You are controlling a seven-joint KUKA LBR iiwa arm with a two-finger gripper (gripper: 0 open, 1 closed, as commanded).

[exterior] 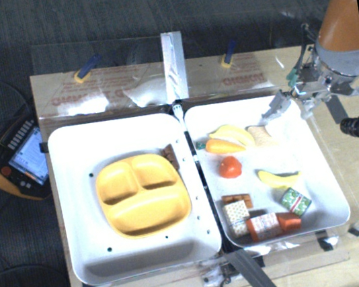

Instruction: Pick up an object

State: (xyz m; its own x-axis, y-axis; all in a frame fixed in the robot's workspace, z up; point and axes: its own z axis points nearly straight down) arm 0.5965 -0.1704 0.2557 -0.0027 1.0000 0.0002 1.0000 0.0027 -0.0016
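Objects for picking lie in the right bin (pixel 332 182), and we go from left to right. Off the bench at the far left we see an orange and black hand controller (pixel 19 163) with a lit screen; we cannot read what it shows. Next comes the left bin (pixel 78 190), with a yellow tray (pixel 143 193) that has three sections lying in it, and a small brown thing (pixel 170 156) just beside the tray's far right corner. Behind the bins there is a clear sheet (pixel 109 90) with red writing on it, too blurry for us to read, held by two yellow and blue clips (pixel 87 68). In the right bin we see a yellow and orange toy fruit (pixel 226 139), a red tomato (pixel 230 166) near it, a beige piece (pixel 260 134) beside the yellow fruit, and a yellow banana (pixel 277 175). Near the front wall sit a brown block (pixel 236 201), a small spotted box (pixel 236 214), a red bottle (pixel 271 224) lying on its side with a white label, and a green carton (pixel 295 201). We cannot read any of the labels. The gripper (pixel 276 109) hangs over the far right corner of the right bin, above the beige piece. We cannot tell how the claw stands, and we see nothing in it. The grey arm (pixel 343 23) with its orange band comes in from the right.
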